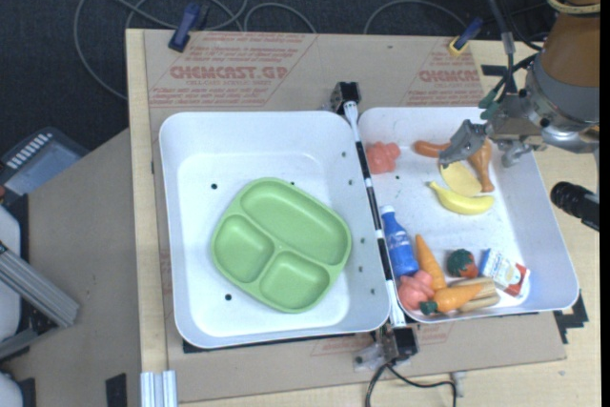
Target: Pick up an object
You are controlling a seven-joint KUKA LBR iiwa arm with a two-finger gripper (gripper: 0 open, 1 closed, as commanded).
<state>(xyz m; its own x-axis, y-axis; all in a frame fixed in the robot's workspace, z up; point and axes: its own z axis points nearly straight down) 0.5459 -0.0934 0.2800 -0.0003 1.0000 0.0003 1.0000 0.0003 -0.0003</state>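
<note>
Hovering with pincer [469, 151] spread cannot be told, directly over toy banana [461, 196]: light, stiff, smooth plastic, curved; best gripped across its thick middle.

Yellow banana [461, 197] lies flat, curved, mid right bin [543, 234]. Orange hot-dog-like toy [481, 165] tilted just above it, touching. Carrots [431, 264] & other toys piled at bin's near edge.
</note>
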